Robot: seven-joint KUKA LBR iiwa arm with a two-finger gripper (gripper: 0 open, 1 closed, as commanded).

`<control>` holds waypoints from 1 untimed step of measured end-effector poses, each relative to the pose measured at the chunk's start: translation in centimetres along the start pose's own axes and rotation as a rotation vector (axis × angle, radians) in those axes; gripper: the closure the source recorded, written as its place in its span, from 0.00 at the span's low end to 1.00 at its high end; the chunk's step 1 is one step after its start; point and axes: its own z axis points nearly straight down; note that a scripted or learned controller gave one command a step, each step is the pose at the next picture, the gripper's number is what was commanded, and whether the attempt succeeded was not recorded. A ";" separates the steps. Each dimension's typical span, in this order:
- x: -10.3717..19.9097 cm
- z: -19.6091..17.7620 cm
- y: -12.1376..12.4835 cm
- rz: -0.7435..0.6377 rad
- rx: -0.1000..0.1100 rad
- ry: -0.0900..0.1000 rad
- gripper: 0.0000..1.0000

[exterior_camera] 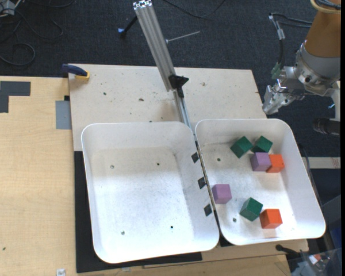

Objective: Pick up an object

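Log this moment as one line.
hand: beyond right bin's far edge | holding: nothing seen | right bin: seven cubes

A robotics lab or research workspace is suggested. Two shallow white bins (pixel 144 246) are set side by side on a plywood bench (pixel 29 171), with an aluminium rail (pixel 156 42) (topped by a small checkered marker) slanting above them. Loose black cables (pixel 14 45) are strewn over the dark carpet (pixel 218 16), and a grey industrial arm (pixel 321 45) is seen at the right.
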 end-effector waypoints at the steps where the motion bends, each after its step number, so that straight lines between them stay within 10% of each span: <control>1: 5.2 0.2 -1.1 -0.003 0.008 0.003 1.00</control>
